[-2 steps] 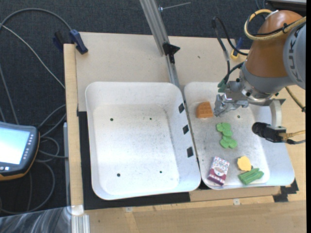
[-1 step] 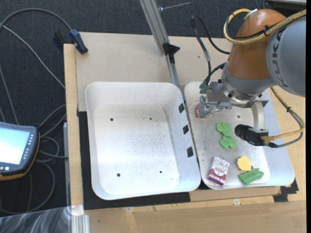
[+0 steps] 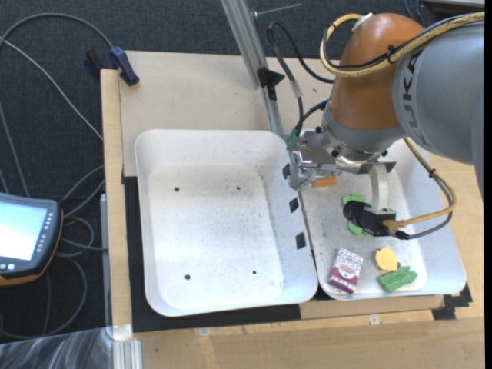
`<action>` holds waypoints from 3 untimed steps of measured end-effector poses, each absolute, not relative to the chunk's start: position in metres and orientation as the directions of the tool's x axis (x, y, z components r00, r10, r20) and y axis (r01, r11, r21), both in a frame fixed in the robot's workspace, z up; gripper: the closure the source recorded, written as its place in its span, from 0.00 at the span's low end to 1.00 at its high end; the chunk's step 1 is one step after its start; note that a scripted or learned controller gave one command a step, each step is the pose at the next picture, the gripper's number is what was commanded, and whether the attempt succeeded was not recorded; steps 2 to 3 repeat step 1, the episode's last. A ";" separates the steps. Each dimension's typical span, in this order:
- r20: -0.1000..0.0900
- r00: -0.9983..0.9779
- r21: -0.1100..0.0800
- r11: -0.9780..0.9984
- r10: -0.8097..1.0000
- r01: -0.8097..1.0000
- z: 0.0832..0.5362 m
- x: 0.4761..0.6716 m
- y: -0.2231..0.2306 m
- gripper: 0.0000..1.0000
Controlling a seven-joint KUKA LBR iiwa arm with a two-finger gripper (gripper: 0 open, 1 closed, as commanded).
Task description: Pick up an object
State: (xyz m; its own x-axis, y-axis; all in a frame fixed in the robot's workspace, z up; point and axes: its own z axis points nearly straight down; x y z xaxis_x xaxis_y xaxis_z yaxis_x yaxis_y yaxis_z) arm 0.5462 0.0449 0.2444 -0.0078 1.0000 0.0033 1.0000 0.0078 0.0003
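Note:
My gripper (image 3: 301, 171) hangs low over the left edge of the right bin (image 3: 442, 264), close to the wall shared with the left bin. A small orange thing (image 3: 327, 181) shows just to the right of the gripper, partly hidden under the wrist; I cannot tell whether it is held. Further right in the bin lies a green object (image 3: 354, 212). Along the bin's front lie a purple-pink packet (image 3: 346, 270), a yellow piece (image 3: 387, 259) and a green piece (image 3: 397, 279).
The left bin (image 3: 146, 160) sits beside the right one, and their rims meet near the gripper. A slanted metal pole (image 3: 246, 37) rises behind the bins. A handheld screen (image 3: 23, 237) lies off the bench at the left.

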 end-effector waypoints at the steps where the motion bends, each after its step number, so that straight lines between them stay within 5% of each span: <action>1: 0.003 -0.006 -0.004 0.006 1.000 1.000 0.238 0.539 0.089 1.00; 3: 0.003 -0.006 -0.004 0.006 1.000 1.000 0.238 0.539 0.089 1.00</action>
